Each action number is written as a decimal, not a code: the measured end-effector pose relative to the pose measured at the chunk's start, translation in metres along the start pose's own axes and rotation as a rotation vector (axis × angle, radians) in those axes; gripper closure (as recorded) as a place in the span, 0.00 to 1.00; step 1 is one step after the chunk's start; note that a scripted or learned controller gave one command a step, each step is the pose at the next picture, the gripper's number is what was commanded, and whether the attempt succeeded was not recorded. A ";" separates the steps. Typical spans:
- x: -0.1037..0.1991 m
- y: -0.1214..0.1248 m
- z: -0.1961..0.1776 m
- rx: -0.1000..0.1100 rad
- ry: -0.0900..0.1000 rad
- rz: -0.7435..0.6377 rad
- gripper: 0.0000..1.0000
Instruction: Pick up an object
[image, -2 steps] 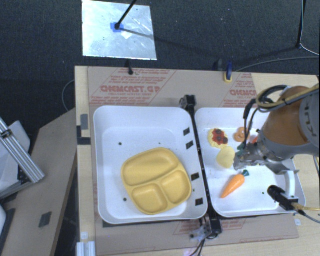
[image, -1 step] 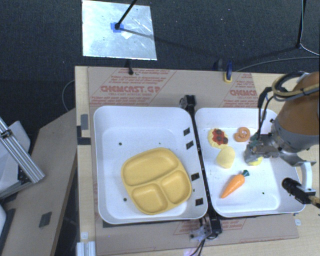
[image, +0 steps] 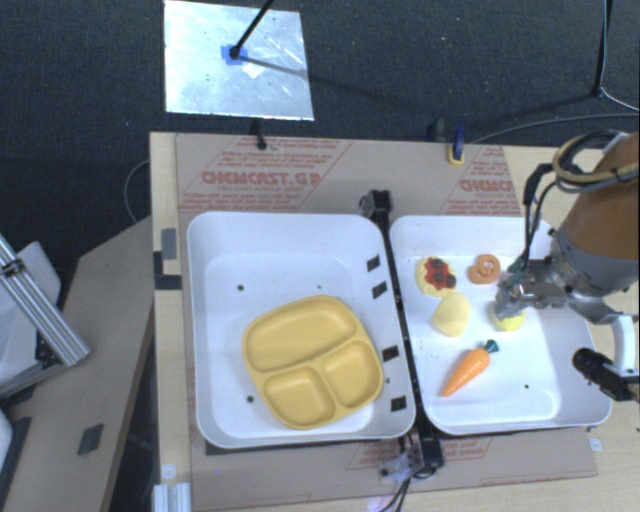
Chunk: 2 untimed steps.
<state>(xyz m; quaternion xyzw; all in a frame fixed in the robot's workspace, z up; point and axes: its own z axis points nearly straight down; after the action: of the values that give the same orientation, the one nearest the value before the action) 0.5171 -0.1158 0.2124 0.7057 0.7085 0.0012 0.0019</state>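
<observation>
The right bin (image: 530, 400) holds several toy foods: an orange carrot (image: 468, 369) near the front, a pale yellow lump (image: 451, 315) in the middle, a small pizza piece with red topping (image: 437, 275), and an orange ring (image: 485, 268) toward the back. My gripper (image: 512, 303) is down in this bin at its right side, directly over a small yellow piece (image: 511, 321) that peeks out beneath it. The grey wrist and orange band rise up to the right.
The left bin (image: 215, 300) carries a yellow three-compartment tray (image: 312, 359). A black divider with clips (image: 390, 300) runs between the bins. A black part of the arm (image: 600, 372) hangs over the right bin's front right corner.
</observation>
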 end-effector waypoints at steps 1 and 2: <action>0.053 0.019 0.000 0.001 0.002 -0.006 1.00; 0.111 0.020 -0.012 0.002 0.003 -0.008 1.00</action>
<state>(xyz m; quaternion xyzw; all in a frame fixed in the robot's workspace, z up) 0.5370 -0.0049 0.2247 0.7030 0.7112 0.0017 0.0001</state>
